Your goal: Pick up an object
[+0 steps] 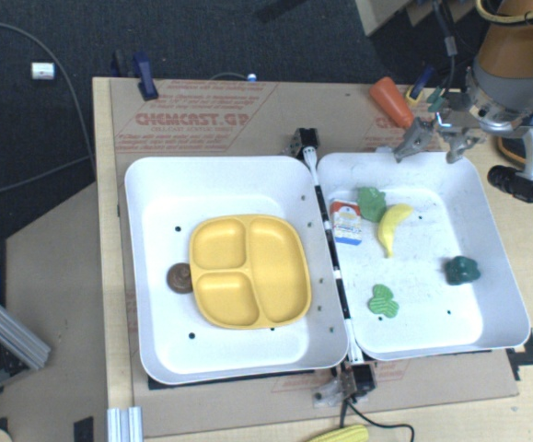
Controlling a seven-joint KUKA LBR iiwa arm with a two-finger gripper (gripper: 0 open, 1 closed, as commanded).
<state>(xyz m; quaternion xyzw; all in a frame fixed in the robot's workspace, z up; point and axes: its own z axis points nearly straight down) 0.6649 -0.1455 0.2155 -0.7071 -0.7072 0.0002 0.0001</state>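
In the right bin (496, 247) lie a yellow banana (392, 227), a green leafy toy (371, 202) touching it, and a small white, red and blue carton (346, 223) near the bin's left wall. A dark green lump (462, 269) sits at the right and a light green piece (383, 301) toward the front. My gripper (429, 149) hangs over the bin's back rim, above and behind these things. Its fingers (410, 143) are spread open with nothing between them.
The left bin (146, 210) holds a yellow divided plate (248, 270) with a brown round object (179, 277) at its left edge. An orange cylinder (390, 102) lies on the bench behind the right bin, close to the gripper. A blue clamp (144, 75) stands at the back left.
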